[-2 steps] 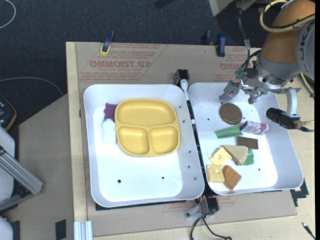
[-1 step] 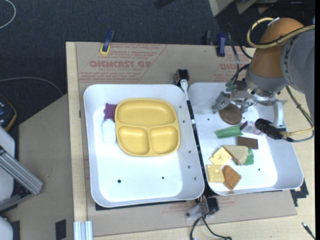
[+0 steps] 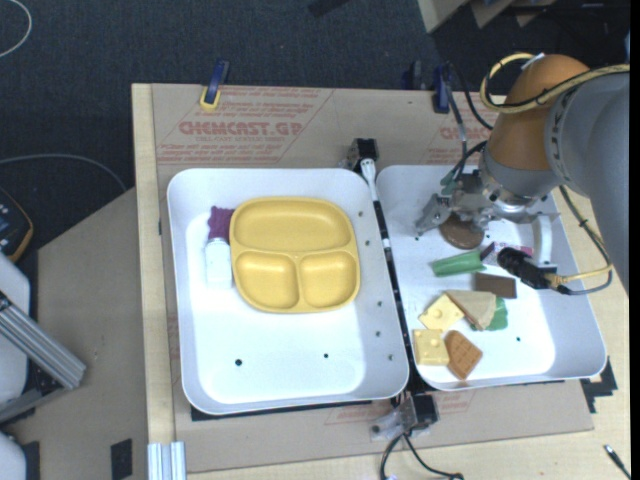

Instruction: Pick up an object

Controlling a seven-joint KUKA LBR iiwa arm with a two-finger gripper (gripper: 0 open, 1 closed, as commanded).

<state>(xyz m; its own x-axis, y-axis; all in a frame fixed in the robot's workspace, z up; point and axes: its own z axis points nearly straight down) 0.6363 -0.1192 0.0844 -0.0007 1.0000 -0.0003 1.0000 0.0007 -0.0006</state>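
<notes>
Camera view: the claw (image 3: 455, 215) sits low in a white bin (image 3: 565, 353), a brown disc (image 3: 462, 235) just beside it; whether it is apart or together, I cannot tell.

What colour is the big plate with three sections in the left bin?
Yellow all over. The plate shows best in the camera view.

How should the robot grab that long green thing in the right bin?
Probably from straight above, pinching the green stick across its thin middle. It lies flat in the right bin, long way running sideways, so its narrow sides are easiest to squeeze. Its left half has bare floor around it; the brown block crowds the right end.
</notes>
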